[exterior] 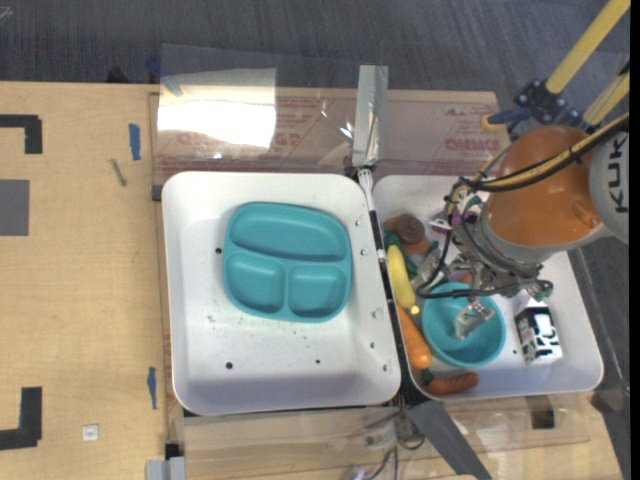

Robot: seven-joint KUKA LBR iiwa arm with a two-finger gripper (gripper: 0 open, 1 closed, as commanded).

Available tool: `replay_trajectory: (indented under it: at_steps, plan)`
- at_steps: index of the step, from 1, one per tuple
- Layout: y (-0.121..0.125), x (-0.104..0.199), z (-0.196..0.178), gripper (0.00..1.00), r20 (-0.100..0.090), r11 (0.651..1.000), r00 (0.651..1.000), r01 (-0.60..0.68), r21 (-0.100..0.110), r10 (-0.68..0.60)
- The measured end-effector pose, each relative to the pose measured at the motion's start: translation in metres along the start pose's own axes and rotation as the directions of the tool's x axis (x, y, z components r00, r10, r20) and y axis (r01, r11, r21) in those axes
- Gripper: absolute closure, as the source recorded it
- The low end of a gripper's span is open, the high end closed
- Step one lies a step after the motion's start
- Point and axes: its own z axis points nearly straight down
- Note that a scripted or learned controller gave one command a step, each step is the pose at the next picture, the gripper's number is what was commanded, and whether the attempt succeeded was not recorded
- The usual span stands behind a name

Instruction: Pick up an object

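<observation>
My gripper [476,318] hangs inside the bowl [462,334]; whether it is clenched, I cannot tell. Banana [401,276] and carrot [413,340] lie left of the bowl. I should probably descend straight, centred on one item.

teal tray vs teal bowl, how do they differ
The teal tray is wide, shallow and split into three compartments; the teal bowl is smaller, round and deeper. The tray lies alone in the left bin; the bowl sits in the right bin among toy food, under the gripper. Both are teal.
</observation>
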Motion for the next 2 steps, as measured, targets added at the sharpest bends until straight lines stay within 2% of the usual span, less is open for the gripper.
replay_trajectory:
  at_steps: [1, 2]
  plan:
    - [-0.024, -0.001, 0.004, 0.0, 0.005, 0.977, 0.977, -0.215, 0.003, 0.215]
    - [-0.025, -0.006, -0.011, 1.0, 0.018, 0.977, 0.977, -0.213, 0.009, 0.213]
